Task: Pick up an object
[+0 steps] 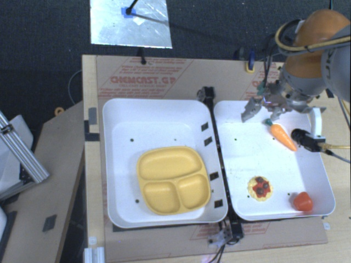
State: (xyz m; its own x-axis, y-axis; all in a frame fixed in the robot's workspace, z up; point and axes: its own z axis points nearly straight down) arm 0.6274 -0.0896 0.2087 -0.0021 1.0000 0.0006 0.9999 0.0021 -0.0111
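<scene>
Arm [315,43] in from right, wrist bent down; gripper [263,111] hangs low, jaws spread apart, nothing between them.

One fixed camera, high above bench [164,73], slanting down, both bins [118,147] framed

Tan table [90,92] with red printed lettering across its far strip, two shallow white bins resting side by side on it, left bin [118,147] touching right bin [236,147] along a black-clipped seam, cables trailing off the near edge
</scene>
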